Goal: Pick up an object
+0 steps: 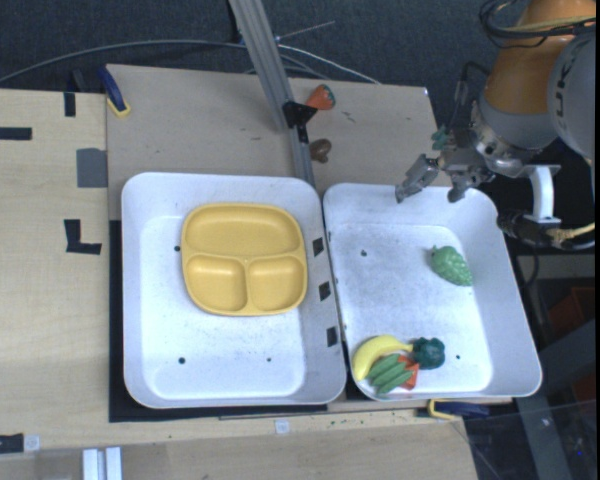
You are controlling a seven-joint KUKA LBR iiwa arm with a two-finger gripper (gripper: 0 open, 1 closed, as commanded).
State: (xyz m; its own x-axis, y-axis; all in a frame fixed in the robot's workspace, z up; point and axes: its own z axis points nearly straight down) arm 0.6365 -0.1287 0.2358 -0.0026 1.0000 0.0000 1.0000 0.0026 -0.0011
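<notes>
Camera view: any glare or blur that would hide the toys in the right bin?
Camera view: soft even light, no harsh glare on the right bin; green toy and banana pile readable but slightly soft; gripper a little blurred, faint shadows only.

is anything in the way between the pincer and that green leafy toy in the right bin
Nothing visible. The pincer hangs open over the right bin's far edge, and only bare white floor lies between it and the green leafy toy.
</notes>
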